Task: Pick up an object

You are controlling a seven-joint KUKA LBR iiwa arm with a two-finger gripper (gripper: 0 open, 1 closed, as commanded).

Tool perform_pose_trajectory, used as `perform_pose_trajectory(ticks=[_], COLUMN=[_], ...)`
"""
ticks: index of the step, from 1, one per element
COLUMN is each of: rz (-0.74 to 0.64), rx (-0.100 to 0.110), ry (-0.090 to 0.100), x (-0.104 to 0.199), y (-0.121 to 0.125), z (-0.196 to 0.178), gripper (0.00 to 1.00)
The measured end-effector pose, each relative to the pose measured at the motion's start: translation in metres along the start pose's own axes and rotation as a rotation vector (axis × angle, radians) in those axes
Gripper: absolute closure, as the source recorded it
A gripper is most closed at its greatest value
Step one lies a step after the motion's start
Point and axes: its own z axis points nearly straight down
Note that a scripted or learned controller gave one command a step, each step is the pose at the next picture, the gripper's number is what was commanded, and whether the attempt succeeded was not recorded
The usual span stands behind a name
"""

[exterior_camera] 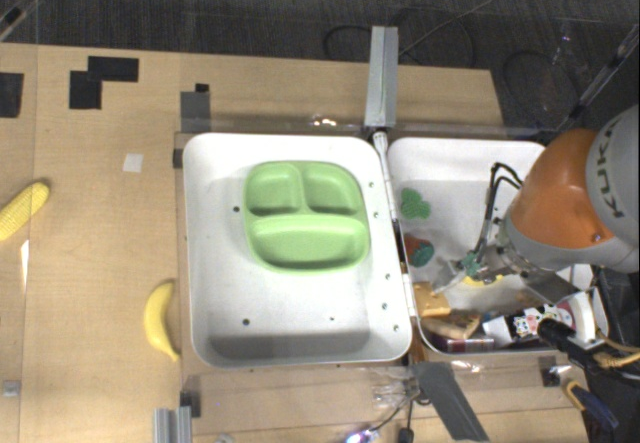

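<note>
gripper (470,266) low in right bin (450,166) | green divided tray (303,214), smooth

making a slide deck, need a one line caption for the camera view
Grey, orange-banded arm reaches into the cluttered right white bin; a green divided plastic tray sits in the left white bin.

From my seat I can read only "KU", dark letters on the grey arm (612,193) at the right edge, cut off there. Print on the packets in the right bin (455,166) is too small to read.
</note>
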Motion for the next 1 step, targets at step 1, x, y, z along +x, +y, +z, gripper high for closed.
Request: perform_pose_trajectory(ticks=[1], rz=[0.000], rx=[-0.008], ry=[-0.007], x=[-0.0019], y=[0.0027], z=[-0.0116], gripper=[1.00])
